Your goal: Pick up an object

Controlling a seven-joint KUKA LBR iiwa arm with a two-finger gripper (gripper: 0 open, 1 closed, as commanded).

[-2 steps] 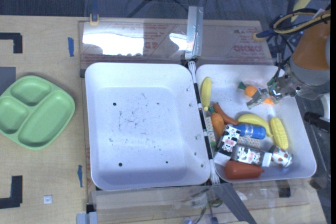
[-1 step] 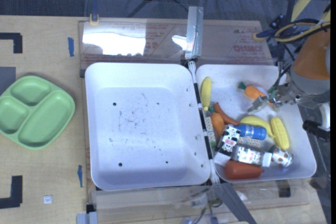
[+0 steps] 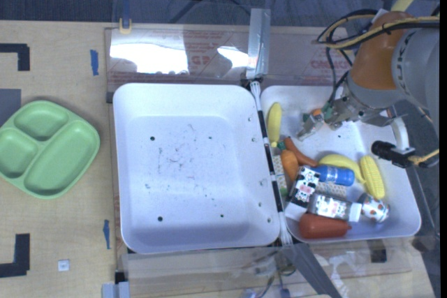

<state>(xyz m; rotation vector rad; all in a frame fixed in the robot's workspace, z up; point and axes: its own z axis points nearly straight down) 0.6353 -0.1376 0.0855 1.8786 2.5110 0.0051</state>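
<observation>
Hovering low over the far part of the right bin [image 3: 412, 216], my end effector [image 3: 312, 123] sits at the tip of my arm, which comes in from the right with the grey wrist and orange band [image 3: 377, 59] angled down and leftward. Whether it is wide or narrow I cannot tell; the tip is small and cluttered at this slant, and nothing is plainly seen between its parts. Cables loop above the orange band. Objects lie mostly in the near and left parts of the right bin. A yellow banana [image 3: 274, 122] lies lengthwise against the left wall, well left of my tip. Below it an orange carrot [image 3: 299, 152] slants toward the middle. A second yellow fruit [image 3: 339, 162] lies near the centre, touching a blue bottle [image 3: 335, 176] just beneath it. A corn cob [image 3: 373, 177] lies to the right of these. A black-and-white carton [image 3: 304, 185] sits beside the blue bottle, with a patterned white bottle [image 3: 339, 207] nearer the front and a red sausage-like piece [image 3: 323, 225] against the near wall. The left bin [image 3: 140, 98] adjoins the right one. A green divided plate [image 3: 45, 148] rests on the tabletop [image 3: 56, 234], far left, well apart from both bins.
</observation>
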